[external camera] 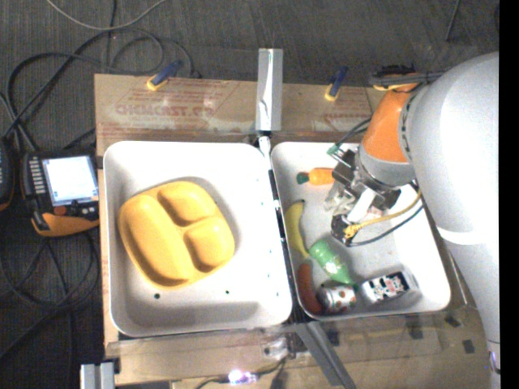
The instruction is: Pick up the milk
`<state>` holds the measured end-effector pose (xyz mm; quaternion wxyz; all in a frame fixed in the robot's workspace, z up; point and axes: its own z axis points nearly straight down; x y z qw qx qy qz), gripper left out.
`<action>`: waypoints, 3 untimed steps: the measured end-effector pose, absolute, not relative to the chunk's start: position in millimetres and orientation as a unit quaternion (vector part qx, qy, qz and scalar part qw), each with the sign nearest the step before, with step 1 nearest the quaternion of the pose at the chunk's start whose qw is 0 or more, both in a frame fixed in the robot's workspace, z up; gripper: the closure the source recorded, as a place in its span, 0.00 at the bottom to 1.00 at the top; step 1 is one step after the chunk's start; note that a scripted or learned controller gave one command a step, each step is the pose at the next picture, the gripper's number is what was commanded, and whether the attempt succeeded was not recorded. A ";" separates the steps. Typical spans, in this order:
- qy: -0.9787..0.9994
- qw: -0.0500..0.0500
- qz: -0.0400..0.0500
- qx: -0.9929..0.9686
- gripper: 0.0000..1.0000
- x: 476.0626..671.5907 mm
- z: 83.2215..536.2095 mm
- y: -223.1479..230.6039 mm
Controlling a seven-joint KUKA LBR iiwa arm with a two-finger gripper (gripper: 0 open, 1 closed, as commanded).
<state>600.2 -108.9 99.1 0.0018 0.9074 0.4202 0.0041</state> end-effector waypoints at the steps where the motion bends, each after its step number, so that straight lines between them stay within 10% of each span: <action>1: 0.537 0.001 -0.002 0.844 1.00 580.6 207.3 -211.8; 2: 0.550 -0.001 -0.002 0.835 1.00 560.3 199.9 -136.9; 3: 0.550 -0.002 -0.002 0.835 0.00 560.2 199.8 -136.8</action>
